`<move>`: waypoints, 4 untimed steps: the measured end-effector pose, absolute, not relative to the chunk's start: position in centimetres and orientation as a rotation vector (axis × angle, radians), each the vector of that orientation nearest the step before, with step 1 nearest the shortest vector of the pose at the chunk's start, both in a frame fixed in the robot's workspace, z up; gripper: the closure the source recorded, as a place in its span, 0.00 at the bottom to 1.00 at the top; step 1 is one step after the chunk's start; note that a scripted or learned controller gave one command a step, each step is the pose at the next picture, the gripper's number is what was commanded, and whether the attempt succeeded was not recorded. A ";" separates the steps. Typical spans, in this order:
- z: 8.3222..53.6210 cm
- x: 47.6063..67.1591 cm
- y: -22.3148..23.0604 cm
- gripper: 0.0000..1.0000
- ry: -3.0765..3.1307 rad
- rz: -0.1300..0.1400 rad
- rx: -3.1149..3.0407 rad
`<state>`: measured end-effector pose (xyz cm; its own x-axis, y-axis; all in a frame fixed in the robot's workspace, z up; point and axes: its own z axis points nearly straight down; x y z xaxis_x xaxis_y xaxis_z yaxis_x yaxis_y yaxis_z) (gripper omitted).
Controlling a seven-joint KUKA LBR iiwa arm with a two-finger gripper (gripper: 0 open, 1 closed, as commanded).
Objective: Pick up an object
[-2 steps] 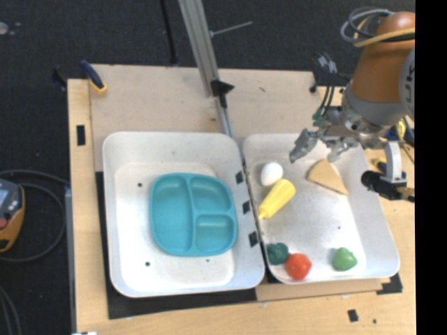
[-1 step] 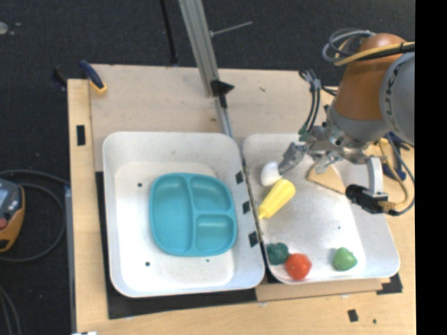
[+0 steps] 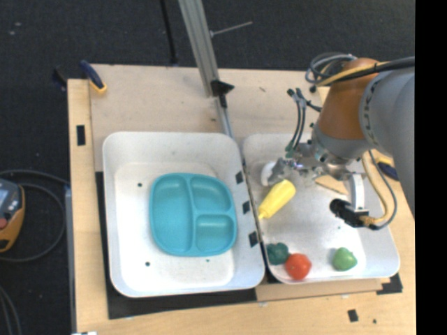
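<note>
From above, the grey arm (image 3: 380, 110) with its orange band is seen reaching in over the right bin (image 3: 380, 257), and the gripper (image 3: 283, 169) is poised at that bin's upper left, just above a yellow corn cob (image 3: 276, 198) that lies tilted near the divider; whether anything is gripped cannot be told, the tips being blurred. Along the right bin's lower edge a dark green piece (image 3: 277, 252), a red tomato (image 3: 299, 265) and a green fruit (image 3: 343, 258) are lined up, while a teal divided plate (image 3: 192, 213) is seated in the left bin (image 3: 126, 159).
</note>
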<state>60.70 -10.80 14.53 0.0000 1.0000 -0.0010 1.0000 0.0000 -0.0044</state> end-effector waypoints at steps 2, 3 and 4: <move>11.3 60.9 -11.0 1.00 -2.220 -0.005 -2.231; 17.7 61.5 -11.5 1.00 -2.225 -0.006 -2.227; 23.2 61.7 -11.7 1.00 -2.228 -0.007 -2.224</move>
<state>61.67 -11.70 23.20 -0.0016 1.0000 -0.0018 1.0000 0.0016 0.0077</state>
